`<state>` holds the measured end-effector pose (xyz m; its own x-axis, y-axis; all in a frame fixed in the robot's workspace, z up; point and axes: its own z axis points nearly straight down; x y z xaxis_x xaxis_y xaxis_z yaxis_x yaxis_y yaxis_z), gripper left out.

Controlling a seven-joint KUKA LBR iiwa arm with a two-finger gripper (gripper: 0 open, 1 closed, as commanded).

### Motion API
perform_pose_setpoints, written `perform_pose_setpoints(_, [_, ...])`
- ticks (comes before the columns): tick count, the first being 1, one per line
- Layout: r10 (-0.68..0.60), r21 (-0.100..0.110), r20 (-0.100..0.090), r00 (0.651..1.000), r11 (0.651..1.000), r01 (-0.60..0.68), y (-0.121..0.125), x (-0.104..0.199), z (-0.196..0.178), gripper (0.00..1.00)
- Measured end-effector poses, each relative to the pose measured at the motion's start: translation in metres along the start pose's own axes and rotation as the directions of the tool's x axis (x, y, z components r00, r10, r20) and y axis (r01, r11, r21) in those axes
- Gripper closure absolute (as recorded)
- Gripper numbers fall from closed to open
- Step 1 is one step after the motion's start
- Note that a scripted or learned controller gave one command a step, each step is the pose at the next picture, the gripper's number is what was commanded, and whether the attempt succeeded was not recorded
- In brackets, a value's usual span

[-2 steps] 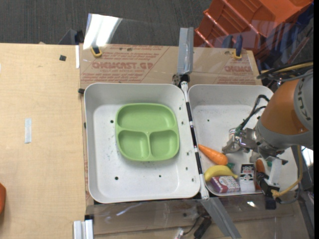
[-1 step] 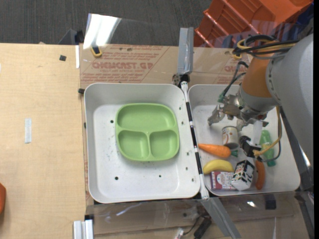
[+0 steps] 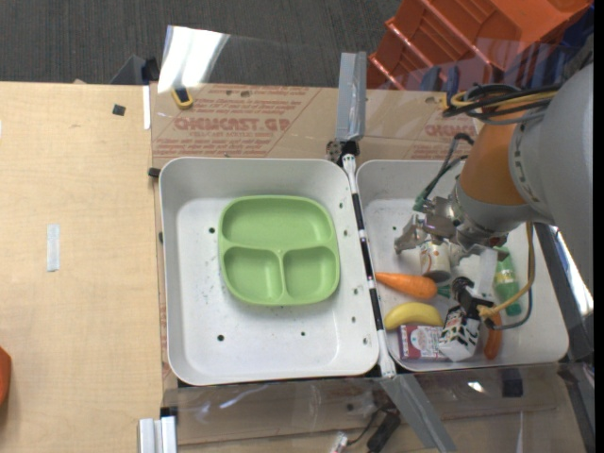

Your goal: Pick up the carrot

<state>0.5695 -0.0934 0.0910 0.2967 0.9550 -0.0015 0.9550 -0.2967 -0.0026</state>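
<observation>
An orange carrot (image 3: 406,284) lies on its side in the right bin (image 3: 382,210), near that bin's left wall, with its green end pointing right. My gripper (image 3: 427,242) hangs just behind and slightly right of the carrot, low over the bin floor. The carrot lies apart from it on the floor. The grey arm with its orange band (image 3: 491,163) reaches in from the right and covers the bin's back right part.
A yellow banana (image 3: 413,314) lies just in front of the carrot. Beside it sit a small carton (image 3: 429,342), a black-and-white toy (image 3: 460,333) and a green bottle (image 3: 506,281). The left bin (image 3: 189,319) holds a green divided plate (image 3: 279,249).
</observation>
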Motion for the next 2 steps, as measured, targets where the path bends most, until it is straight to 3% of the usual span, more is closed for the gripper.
perform_pose_setpoints(1, [0.187, 0.002, 0.0, 0.982, 0.982, -0.187, -0.0616, -0.0244, 0.0006, 0.0])
perform_pose_setpoints(2, [0.191, 0.003, 0.001, 0.982, 0.982, -0.191, -0.0616, -0.0258, -0.0076, 1.0])
